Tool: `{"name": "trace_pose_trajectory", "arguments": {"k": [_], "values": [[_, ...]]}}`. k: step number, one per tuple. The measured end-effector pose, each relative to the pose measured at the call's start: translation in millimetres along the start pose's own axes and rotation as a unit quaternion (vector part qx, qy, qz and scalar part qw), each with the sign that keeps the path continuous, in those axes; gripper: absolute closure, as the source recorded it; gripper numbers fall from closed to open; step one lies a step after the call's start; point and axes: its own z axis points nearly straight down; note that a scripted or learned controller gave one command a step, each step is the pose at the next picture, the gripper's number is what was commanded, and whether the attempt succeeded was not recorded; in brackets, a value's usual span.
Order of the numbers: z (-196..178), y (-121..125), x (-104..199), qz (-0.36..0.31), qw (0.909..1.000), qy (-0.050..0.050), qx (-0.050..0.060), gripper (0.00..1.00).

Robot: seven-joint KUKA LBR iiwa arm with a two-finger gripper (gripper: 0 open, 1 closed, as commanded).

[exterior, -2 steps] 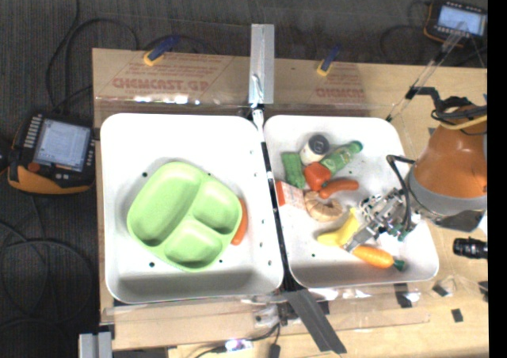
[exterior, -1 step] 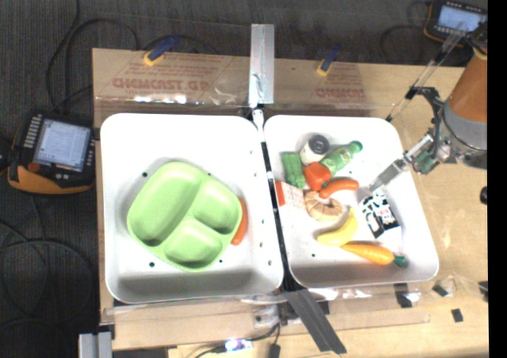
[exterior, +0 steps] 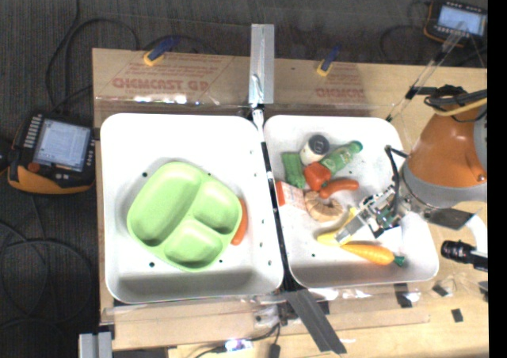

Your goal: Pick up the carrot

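Note:
The carrot [exterior: 369,253] is orange with a small green stub at its right end. It lies flat near the front wall of the right bin [exterior: 420,265]. My gripper [exterior: 352,225] hangs just above and to the left of it, slanting down from the orange-banded wrist [exterior: 447,154] at the right. Its tip is over a yellow piece [exterior: 327,237] beside the carrot. Nothing orange shows at the gripper's tip, and the carrot rests on the bin floor apart from it.
Behind the gripper, the right bin holds a green bottle [exterior: 342,156], a grey cap [exterior: 318,144], a green block [exterior: 293,169], red pieces [exterior: 331,184] and a tan slice [exterior: 322,207]. The left bin [exterior: 119,269] holds a green divided plate [exterior: 184,214] with an orange piece [exterior: 240,226] at its right edge.

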Motion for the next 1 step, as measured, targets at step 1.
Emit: {"name": "trace_pose_trajectory", "arguments": {"k": [1], "values": [[23.3, -4.7, -6.1, 0.103, 0.9945, -0.005, -0.014, 0.00]]}}
